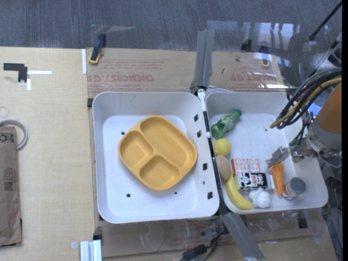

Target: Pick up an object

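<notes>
My jaws (278,157) hang low over the right bin (255,118), just above the top of the carrot (278,179), which lies lengthwise near the can (294,188) — whether they are released or clenched I cannot tell; nothing shows between them. The other food crowds the bin's left wall — bottle (225,123), lemon (222,146), banana (237,193); my arm (326,118) reaches in from the right, wrist bent down.

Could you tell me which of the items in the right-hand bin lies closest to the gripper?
The carrot, an orange stick lying just below the gripper. The banana, lemon and green bottle all lie farther left.
</notes>
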{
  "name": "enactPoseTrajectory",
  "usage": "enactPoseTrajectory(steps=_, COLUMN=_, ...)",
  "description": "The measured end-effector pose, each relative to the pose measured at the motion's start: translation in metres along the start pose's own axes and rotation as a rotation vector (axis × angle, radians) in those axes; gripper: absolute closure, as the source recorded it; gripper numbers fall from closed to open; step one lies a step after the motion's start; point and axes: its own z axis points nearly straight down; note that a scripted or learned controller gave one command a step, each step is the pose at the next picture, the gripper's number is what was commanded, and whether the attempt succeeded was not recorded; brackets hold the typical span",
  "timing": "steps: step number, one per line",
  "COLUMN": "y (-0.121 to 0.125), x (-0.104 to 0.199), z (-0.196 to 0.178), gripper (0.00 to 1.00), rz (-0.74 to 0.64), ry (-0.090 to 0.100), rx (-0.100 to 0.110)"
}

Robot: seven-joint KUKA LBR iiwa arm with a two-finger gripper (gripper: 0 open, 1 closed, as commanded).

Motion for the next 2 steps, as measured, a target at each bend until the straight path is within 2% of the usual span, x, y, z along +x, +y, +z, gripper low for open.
enactPoseTrajectory(steps=1, y=0.001, x=-0.002, z=-0.01, gripper=1.0, rz=0.003, ry=-0.005, rx=-0.004)
enactPoseTrajectory(steps=2, y=0.028, x=0.029, z=-0.162, gripper=1.0, rz=-0.136, ry=-0.012, rx=-0.004)
